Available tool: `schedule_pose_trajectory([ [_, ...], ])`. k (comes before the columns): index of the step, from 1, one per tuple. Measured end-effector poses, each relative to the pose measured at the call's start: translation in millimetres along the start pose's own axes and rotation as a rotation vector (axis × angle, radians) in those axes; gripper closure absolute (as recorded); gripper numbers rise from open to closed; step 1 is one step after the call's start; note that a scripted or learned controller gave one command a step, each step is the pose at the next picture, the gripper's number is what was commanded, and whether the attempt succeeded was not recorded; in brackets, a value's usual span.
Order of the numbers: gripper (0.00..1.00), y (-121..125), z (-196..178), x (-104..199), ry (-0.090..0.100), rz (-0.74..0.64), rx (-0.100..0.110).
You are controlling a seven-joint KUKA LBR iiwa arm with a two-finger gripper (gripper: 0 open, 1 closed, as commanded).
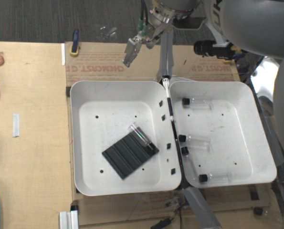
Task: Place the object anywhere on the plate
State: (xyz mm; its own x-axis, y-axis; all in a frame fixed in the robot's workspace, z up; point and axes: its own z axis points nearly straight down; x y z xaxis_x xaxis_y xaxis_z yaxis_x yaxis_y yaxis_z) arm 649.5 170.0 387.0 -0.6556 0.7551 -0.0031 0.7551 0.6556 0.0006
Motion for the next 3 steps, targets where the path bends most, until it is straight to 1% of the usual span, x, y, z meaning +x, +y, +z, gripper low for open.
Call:
schedule_pose_trajectory([
  [1,1.00,0,-8,-1,-0.002,-0.001,0.002],
  [2,1.00,-16,-55,15,0.000,-0.405,-0.001],
  [3,1.00,-31,-55,65,0.002,-0.807,-0.002],
])
